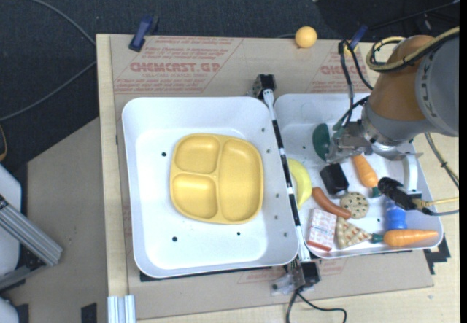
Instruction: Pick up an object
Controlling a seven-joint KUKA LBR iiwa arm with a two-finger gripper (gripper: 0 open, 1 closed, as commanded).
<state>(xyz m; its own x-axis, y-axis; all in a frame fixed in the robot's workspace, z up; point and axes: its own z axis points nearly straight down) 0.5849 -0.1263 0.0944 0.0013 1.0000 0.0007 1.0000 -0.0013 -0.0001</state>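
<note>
The arm (pixel 408 88) reaches in from the right of the frame and its claw (pixel 341 148) is low inside the right bin (pixel 299 106), near the bin's middle. From this slanted view I cannot tell the state of the claw, and nothing is seen clamped in it.

Just below the claw lies a black block (pixel 335 178). A green piece (pixel 320 138) is touching or just beside the claw on its left, and a small carrot (pixel 365 170) lies just to its right. Lower in the bin are a sausage (pixel 330 204), a cookie (pixel 354 203), a pizza slice (pixel 351 235) and a long carrot (pixel 411 238). The left bin (pixel 142 190) holds a yellow divided plate (pixel 216 177).

I judge the step to be the descent onto an object, most likely the black block or the green piece. The next move calls for closing on one item only and then lifting straight up, because the neighbours are very close.
</note>
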